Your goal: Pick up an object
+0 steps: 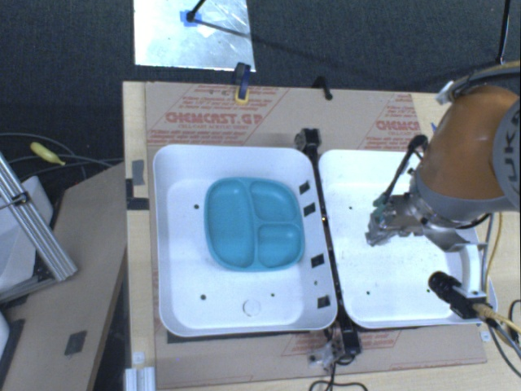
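Near the middle of the left shallow white bin [175, 218], a little toward its far rim, we see the one thing worth picking: a light blue, rounded-square plastic plate with three compartments [251, 223], lying flat on the bin floor and well clear of all four walls. We judge it light and stiff, unlikely to break, but smooth and probably slippery. It sits so low that a grasp from above on its flat floor would find nothing to close on. We would take it at the raised outer rim, or across one of the ridges dividing the compartments, with one finger on each side.

Across the black divider between the bins, the right shallow white bin [358, 300] carries the metal two-finger gripper [381, 225] of the grey and orange arm [472, 149], low over the bin's floor near its middle, well apart from the plate. We see nothing between its tips, but we cannot tell how wide it stands; the metal parts blur together from this angle.
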Tool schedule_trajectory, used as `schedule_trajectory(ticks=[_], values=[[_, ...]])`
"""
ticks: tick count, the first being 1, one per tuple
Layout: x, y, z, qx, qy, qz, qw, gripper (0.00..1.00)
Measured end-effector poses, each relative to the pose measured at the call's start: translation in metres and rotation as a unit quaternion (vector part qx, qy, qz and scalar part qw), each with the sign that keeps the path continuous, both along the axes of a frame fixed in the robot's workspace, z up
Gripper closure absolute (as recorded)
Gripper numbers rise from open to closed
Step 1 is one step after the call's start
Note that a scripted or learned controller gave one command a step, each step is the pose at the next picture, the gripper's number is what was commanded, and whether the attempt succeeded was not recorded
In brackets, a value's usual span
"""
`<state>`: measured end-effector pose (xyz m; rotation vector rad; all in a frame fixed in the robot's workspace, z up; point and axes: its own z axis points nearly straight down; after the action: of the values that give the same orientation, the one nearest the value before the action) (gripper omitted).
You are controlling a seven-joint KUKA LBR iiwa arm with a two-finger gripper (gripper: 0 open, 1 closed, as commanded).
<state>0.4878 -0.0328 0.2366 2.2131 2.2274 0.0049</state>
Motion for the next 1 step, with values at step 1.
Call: schedule_trajectory(ticks=[1], values=[[-0.0006, 0.0473, 0.0059, 0.0003, 0.001, 0.002, 1.0, 1.0]])
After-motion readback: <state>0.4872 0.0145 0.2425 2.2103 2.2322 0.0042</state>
